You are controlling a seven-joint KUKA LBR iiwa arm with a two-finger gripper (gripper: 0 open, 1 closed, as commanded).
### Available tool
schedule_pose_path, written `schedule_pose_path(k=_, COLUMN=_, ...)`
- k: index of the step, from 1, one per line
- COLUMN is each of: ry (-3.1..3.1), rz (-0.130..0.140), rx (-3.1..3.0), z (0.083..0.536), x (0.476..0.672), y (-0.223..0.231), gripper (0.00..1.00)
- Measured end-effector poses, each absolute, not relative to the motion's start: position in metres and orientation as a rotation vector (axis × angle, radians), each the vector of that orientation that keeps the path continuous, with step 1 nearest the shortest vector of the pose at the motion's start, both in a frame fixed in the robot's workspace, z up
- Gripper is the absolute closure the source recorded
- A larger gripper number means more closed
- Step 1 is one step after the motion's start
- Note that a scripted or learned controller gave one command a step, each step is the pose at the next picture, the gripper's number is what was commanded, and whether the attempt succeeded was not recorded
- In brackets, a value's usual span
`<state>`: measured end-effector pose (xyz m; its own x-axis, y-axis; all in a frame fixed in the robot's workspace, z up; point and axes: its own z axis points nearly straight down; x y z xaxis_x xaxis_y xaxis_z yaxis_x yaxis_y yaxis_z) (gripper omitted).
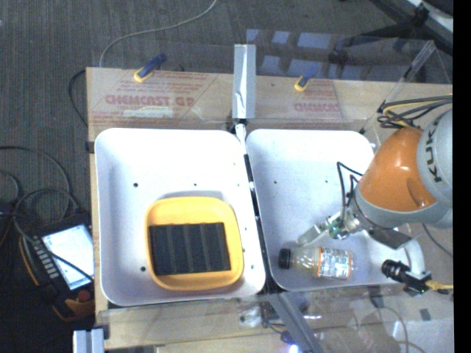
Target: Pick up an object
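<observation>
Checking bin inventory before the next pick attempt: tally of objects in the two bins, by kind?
Yellow tray with dark ridged insert, left bin: 1
Clear plastic bottle with dark cap, lying on its side in the right bin: 1
Total: 2

Left bin (118, 168): yellow tray (195, 243) lying flat. Right bin (309, 160): clear bottle (321, 260) lying on its side, end effector (315, 233) hovering just above it.

Bottle (318, 259) perhaps crowds right bin (309, 160).
</observation>
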<state>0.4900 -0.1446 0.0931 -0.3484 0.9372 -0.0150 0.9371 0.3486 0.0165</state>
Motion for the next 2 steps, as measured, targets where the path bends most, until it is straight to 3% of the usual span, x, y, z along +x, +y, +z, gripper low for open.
schedule_pose_path(k=1, ry=2.341, rz=0.0, rx=2.095, z=0.117, x=0.484, y=-0.16, gripper=0.0)
schedule_pose_path(k=2, ry=1.987, rz=-0.005, rx=2.433, z=0.146, x=0.533, y=-0.17, gripper=0.0)
